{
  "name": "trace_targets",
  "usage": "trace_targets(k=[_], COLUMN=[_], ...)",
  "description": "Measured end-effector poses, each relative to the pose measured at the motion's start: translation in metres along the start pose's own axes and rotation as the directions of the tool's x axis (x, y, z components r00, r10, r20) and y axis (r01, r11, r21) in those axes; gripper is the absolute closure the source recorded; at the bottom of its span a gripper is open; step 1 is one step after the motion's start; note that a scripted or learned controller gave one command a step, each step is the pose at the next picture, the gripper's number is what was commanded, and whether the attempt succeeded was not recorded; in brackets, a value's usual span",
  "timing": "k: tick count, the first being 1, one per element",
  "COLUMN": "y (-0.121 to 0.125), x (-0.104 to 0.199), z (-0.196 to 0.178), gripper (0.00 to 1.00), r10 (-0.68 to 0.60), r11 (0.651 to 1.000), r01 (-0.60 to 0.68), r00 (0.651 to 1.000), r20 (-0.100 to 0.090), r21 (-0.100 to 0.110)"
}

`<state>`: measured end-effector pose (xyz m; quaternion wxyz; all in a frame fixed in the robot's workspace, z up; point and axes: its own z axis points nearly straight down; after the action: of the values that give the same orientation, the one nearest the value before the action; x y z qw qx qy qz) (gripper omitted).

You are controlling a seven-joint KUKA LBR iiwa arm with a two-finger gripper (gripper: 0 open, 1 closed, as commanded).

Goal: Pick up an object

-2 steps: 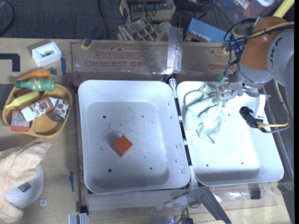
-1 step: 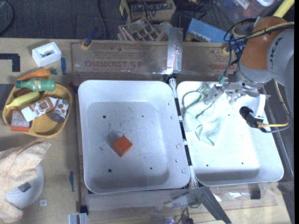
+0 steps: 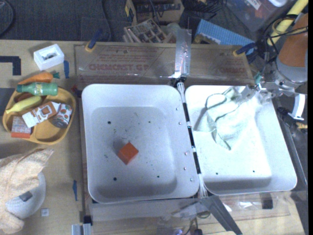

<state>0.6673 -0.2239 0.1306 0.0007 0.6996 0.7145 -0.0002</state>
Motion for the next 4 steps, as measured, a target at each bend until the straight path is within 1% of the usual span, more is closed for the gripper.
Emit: trace_targets(k=[1, 2, 3, 4], y=[-0.02, 0.001, -0.064, -0.058], x=[0.066, 0.069, 0.144, 0.122], z=[0.035, 0.041, -0.053, 0.038], gripper=[0.0, 0.0, 0.0, 0.0], r10=[-0.15, -0.27, -0.232, -0.19], r11=[0.989, 0.963, 0.973, 0.982], r01=[0.15, 0.27, 0.232, 0.19], r00=[0.989, 0.963, 0.973, 0.982], r20=[-0.002, 0.004, -0.002, -0.001], r21=[0.001, 0.002, 0.003, 0.0])
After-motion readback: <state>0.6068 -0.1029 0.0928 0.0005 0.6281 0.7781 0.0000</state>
